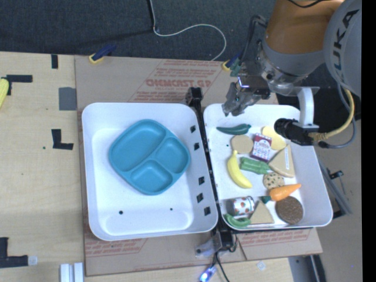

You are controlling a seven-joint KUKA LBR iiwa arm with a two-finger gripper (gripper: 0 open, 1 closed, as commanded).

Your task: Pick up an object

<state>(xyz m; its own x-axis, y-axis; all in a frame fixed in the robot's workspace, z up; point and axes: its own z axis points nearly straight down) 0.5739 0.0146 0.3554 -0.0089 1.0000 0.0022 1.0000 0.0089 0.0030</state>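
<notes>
Basically left bin [100, 216] w/ blue tray [149, 156]; right bin [314, 187] w/ banana [237, 171], carrot [284, 191].

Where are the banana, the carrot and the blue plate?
banana [238, 170]: camera view, middle of its curved body.
carrot [284, 191]: camera view, middle of the orange root.
blue plate [149, 156]: camera view, ridge between its compartments.

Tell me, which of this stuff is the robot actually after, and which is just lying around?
For the job: gripper, banana, carrot, green pepper, can, right bin.

Just lying about: blue plate, left bin, white cable.
</notes>
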